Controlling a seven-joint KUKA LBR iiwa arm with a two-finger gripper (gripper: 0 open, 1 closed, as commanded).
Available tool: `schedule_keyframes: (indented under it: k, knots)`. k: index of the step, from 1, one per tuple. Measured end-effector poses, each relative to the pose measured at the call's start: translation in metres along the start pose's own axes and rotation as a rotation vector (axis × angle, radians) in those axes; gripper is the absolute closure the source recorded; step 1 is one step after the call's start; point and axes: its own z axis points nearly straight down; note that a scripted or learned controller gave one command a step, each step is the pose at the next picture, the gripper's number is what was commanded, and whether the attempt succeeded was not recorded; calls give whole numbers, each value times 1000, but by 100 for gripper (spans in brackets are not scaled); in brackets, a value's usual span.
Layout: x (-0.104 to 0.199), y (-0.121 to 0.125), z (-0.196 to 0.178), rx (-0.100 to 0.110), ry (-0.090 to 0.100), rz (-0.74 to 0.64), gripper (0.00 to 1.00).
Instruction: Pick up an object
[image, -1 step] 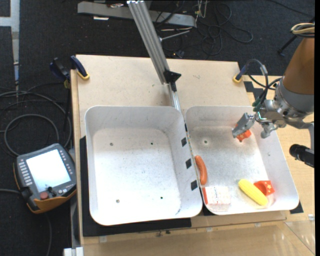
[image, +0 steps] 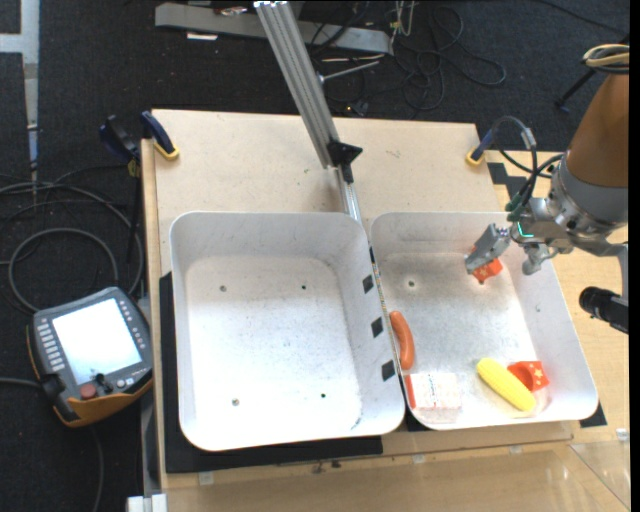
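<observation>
Over the far part of the right-hand shallow white bin (image: 560, 300), the grey two-finger gripper (image: 487, 258) hangs with a small orange-red object (image: 487, 270) at its fingertips; the piece appears pinched between the fingers, though it is small and partly hidden, so the hold looks slight. The likeliest failure, as I judge it, is the piece slipping free as the arm rises, since only an edge seems caught, and it would drop back into the bin. This bin also holds a long orange sausage-shaped toy (image: 402, 338) lying against the left wall, a white packet with red print (image: 434, 391) at the near edge, a yellow banana-like toy (image: 505, 385), and a red block (image: 531, 374) touching it. The left-hand white bin (image: 200, 240) has nothing visible on its speckled floor.
</observation>
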Motion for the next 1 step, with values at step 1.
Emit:
schedule_keyframes:
  k: [1]
  knots:
    - [-3, -3, 64, 6, 1, 3, 0]
